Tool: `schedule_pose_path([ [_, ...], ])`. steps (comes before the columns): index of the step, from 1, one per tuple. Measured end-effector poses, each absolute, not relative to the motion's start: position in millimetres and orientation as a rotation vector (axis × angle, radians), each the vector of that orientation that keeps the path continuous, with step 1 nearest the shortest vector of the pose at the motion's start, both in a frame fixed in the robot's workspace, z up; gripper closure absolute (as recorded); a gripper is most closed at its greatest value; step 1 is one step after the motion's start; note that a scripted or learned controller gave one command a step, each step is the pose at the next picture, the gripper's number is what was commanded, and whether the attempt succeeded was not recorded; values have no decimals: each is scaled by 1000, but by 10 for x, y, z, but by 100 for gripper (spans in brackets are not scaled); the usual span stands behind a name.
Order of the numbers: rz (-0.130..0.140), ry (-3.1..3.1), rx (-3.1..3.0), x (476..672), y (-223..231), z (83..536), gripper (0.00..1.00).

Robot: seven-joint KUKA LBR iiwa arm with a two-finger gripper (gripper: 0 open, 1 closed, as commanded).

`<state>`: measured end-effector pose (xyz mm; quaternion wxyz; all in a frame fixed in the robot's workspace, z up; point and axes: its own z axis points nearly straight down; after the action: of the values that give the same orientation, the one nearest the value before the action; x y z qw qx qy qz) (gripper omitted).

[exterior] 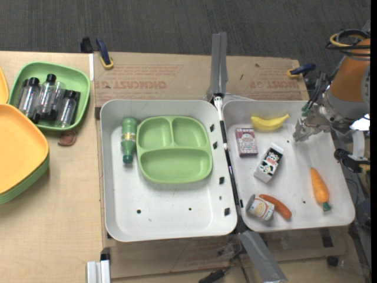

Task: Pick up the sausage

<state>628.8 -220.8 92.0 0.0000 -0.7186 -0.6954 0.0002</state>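
orange-red sausage (277,206) sits at the near edge of the right bin (341,217), touching a small can (260,209). my claw (306,127) hovers at the bin's far right, by the banana (270,121). sausage lies well nearer the camera and left of it, long axis slanting down-right. can't tell claw opening.

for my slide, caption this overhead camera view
Two-finger gripper hovers near yellow banana; reddish-orange sausage lies untouched in the right white bin.
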Motion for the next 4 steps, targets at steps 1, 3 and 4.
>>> schedule_pose_path([
  [1, 0, -2284, -2157, 5559, -2112, 918, 100],
  [3, 0, -2465, -1949, 5267, -1830, 1683, 100],
  [4, 0, -2619, -1733, 4966, -2219, 954, 100],
])
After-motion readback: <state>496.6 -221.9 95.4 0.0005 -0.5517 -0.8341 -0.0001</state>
